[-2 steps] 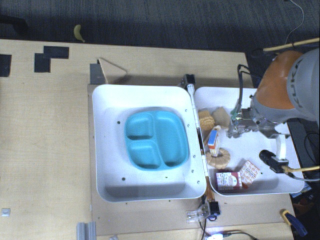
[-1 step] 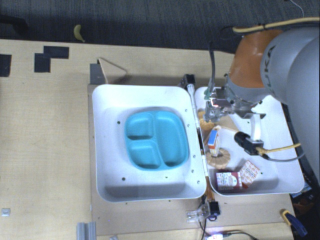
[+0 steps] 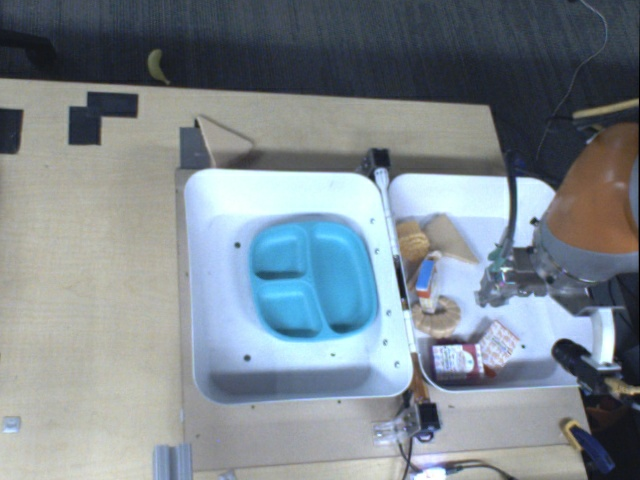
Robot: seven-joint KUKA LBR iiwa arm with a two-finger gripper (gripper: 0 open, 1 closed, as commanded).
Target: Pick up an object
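Orange-banded arm's gripper (image 3: 497, 290) hangs over the right bin (image 3: 530, 196); its grip state cannot be told. Six small items lie in that bin, left of and below the gripper, the red-white packet (image 3: 499, 347) nearest, just beneath. One blue divided tray (image 3: 313, 277) sits in the left bin (image 3: 215, 268).

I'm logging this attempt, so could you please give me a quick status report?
Gripper over the right bin, nothing seen between its fingers. Red packet and small items lie left of it. Blue tray sits in the left bin.
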